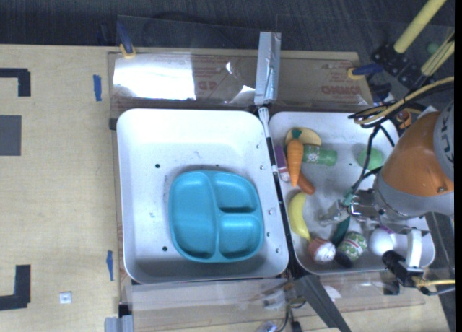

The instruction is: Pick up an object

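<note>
Bench: wooden top carrying two white bins, left bin (137, 179) and right bin (339, 123), mid-frame.
Left bin contents: blue divided tray (215, 213).
Right bin contents: carrot (295, 160), banana (298, 215), green bottle (318, 155), small toys at lower right.
Gripper (345, 211): low among those toys; open or closed, cannot tell.
Progress: nothing seen lifted; the pick seems to be still ahead.

Robot lab: taped bench (50, 179), white bins (137, 143), loose cables (382, 118).
</note>
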